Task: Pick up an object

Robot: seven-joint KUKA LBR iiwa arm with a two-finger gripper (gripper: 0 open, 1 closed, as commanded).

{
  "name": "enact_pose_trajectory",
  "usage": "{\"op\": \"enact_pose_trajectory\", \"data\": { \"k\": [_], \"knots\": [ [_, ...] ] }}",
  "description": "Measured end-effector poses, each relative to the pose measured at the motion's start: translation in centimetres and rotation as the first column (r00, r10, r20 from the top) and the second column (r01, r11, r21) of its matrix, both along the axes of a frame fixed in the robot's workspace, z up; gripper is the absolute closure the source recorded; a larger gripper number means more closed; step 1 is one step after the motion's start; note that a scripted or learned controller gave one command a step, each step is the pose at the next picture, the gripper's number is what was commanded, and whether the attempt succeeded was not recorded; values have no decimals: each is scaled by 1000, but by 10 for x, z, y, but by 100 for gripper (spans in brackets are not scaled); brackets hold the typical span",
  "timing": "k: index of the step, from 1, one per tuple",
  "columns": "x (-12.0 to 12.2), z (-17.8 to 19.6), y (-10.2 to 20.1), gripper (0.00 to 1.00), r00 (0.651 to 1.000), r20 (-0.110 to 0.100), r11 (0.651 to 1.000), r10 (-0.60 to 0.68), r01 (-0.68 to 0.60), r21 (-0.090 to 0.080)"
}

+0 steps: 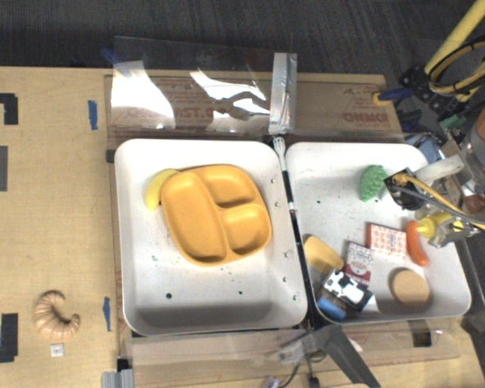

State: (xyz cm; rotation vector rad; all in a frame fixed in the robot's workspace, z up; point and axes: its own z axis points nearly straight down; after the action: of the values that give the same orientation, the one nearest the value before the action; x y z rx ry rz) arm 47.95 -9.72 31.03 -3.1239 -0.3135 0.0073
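Observation:
My gripper (446, 221) hangs over the right edge of the right bin (339, 164), just above an orange sausage-shaped piece (417, 245). Nothing shows between its fingers. In that bin lie a green broccoli-like piece (373, 182), a yellow wedge (322, 254), two small printed packets (385, 239) (358, 262), a round tan bun (409, 287) and a black, white and blue toy (344, 292). The left bin (137, 241) holds an orange divided plate (216, 212) with a yellow banana-like piece (153, 188) poking out from under its left side.
A croissant-shaped toy (56, 314) lies on the bench left of the bins. A clear plastic sheet (194, 95) and a metal post (282, 91) stand behind the bins. Cables (461, 43) crowd the top right.

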Motion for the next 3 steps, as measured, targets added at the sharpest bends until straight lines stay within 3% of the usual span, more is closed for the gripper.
{"op": "enact_pose_trajectory", "data": {
  "k": [1,2,3],
  "knots": [
    [55,-72,33,100,1000,-5,1000,4,-4,1],
    [129,-13,14,100,1000,6,1000,22,-22,-1],
    [45,-100,-44,100,1000,-5,1000,19,-19,-2]
  ]
}}
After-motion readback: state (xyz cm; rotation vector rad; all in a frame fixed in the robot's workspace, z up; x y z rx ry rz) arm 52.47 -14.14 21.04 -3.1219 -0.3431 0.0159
